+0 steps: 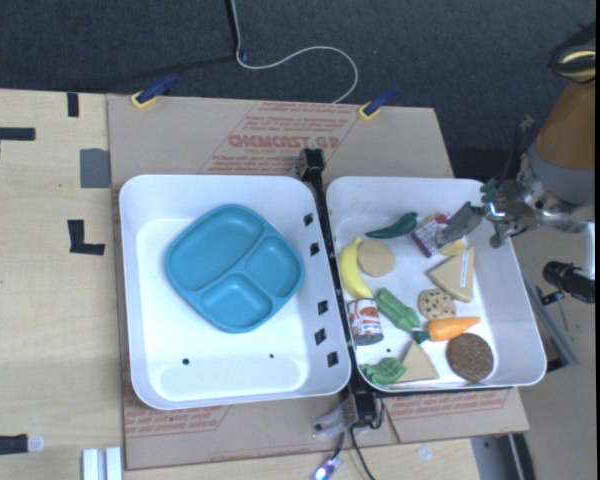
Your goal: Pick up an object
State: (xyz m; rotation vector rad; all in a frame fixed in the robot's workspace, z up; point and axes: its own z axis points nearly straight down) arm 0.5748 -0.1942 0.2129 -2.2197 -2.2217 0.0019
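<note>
**Gripper poised at right bin; crowding is the main risk**

Left bin (140, 298) holds a blue divided plate (235, 266). Right bin (525, 298) is packed with play food: banana (352, 271), green pepper (392, 228), small can (366, 321), cookie (435, 302), carrot (452, 327), cheese wedge (454, 276).

Risk: items lie touching or just beside one another, so descending fingers could nudge neighbours or pinch two at once, and rounded pieces may slip.

The gripper (476, 220) hangs over the bin's upper right, just beside a small red-and-white packet (432, 232), the likeliest target. Whether the jaws are open or shut cannot be told; nothing is visibly held.
</note>
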